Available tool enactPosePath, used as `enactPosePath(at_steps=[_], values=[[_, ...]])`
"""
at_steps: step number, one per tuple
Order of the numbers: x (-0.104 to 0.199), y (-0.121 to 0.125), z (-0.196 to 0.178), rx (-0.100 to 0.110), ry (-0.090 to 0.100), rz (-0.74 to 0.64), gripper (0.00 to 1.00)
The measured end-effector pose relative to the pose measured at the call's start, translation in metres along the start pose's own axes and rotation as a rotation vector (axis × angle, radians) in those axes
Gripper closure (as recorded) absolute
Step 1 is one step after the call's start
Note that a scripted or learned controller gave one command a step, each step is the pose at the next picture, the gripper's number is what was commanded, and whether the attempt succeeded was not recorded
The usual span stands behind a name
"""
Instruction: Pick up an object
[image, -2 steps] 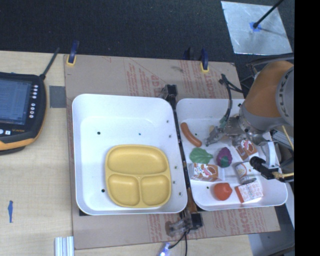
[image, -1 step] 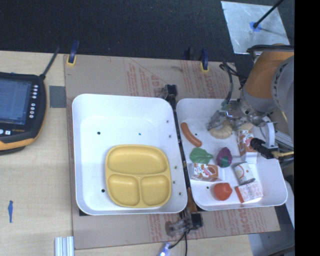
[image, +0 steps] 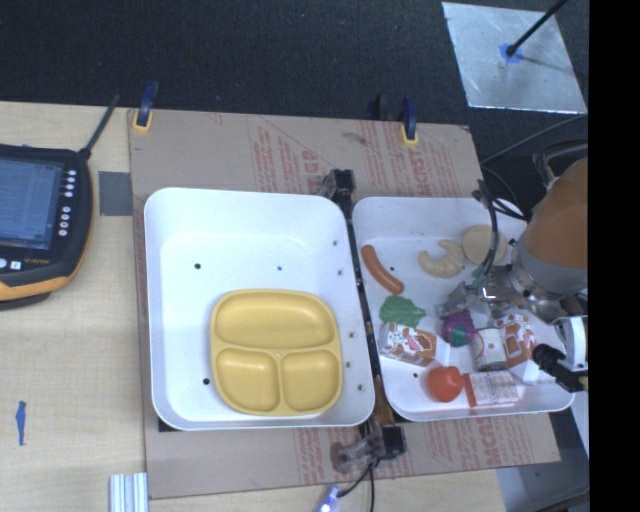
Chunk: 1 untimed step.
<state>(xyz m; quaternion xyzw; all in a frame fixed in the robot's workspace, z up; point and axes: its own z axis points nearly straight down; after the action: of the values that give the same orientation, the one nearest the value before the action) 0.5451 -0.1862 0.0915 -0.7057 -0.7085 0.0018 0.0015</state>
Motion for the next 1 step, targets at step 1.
enactPosePath(at_steps=[1], values=[[0.0011, 0.0015, -0.0108, -0.002, 0.002, -0.005, 1.0]])
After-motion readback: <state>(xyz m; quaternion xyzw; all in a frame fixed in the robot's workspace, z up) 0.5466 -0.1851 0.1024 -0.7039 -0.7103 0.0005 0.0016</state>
